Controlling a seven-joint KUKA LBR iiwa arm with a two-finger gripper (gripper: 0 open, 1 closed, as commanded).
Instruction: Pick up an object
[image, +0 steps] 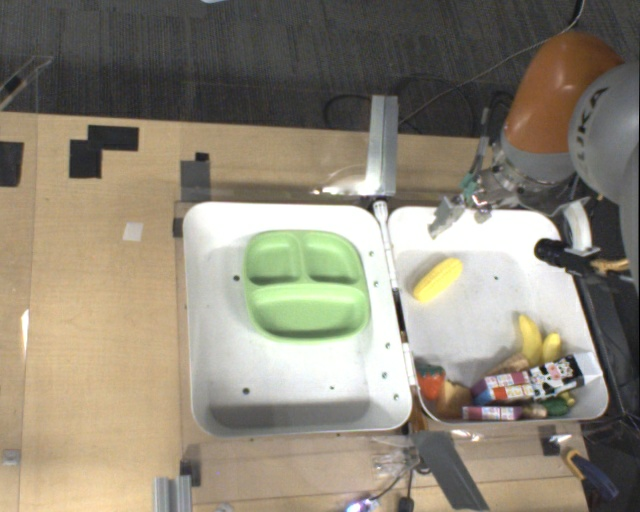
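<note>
Wooden surface (90, 330) with two white bins side by side, the left bin (215, 330) holding a green divided tray (305, 283). My claw (455, 205) hangs over the far edge of the right bin (500, 300), nothing between its fingers, which look spread a bit. Yellow corn-like piece (437, 279) lies just below the claw, apart from it; bananas (537, 340) and small boxes (525, 385) crowd the near corner.

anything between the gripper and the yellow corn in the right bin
No. In the camera view, only bare white bin floor lies between the gripper and the yellow corn.
</note>
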